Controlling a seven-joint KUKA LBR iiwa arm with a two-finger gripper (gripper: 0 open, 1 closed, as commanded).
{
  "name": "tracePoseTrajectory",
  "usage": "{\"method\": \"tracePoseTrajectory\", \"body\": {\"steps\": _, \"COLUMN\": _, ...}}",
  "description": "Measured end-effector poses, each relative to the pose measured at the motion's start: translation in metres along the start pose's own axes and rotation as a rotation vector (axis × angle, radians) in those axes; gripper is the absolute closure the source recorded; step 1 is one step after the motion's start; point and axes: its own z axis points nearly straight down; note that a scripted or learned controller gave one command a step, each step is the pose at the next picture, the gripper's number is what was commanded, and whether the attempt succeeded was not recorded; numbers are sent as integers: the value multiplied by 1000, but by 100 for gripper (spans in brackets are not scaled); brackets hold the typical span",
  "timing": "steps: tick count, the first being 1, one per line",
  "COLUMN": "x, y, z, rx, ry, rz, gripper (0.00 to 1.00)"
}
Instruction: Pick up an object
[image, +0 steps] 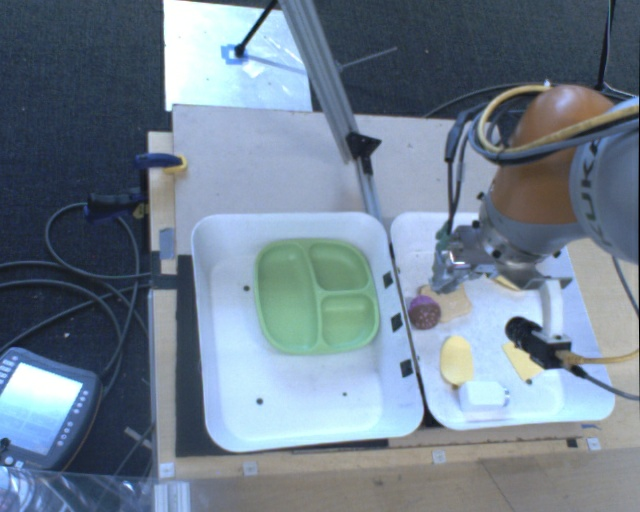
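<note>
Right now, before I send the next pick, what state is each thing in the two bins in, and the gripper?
Green three-compartment plastic plate: flat in the left white bin, nothing in its compartments.
Round purple object: loose in the right white bin, near its left wall.
Yellow oval piece: lying loose, ungripped.
White block: resting near the front wall.
Gripper: low over the right bin, just above the purple object; finger state unclear.

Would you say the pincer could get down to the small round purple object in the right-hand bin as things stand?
Probably yes. The small round purple object lies uncovered near the left wall of the right-hand white bin, with the pincer just above and beside it. A flat tan piece touches it, and the wall could crowd one side.
</note>
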Motion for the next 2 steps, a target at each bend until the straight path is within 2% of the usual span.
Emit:
{"method": "tracePoseTrajectory", "body": {"steps": 1, "x": 52, "y": 14, "z": 9, "rx": 0, "ry": 0, "rz": 0, "gripper": 100}}
{"method": "tracePoseTrajectory", "body": {"steps": 2, "x": 101, "y": 16, "z": 20, "rx": 2, "ry": 0, "rz": 0, "gripper": 100}}
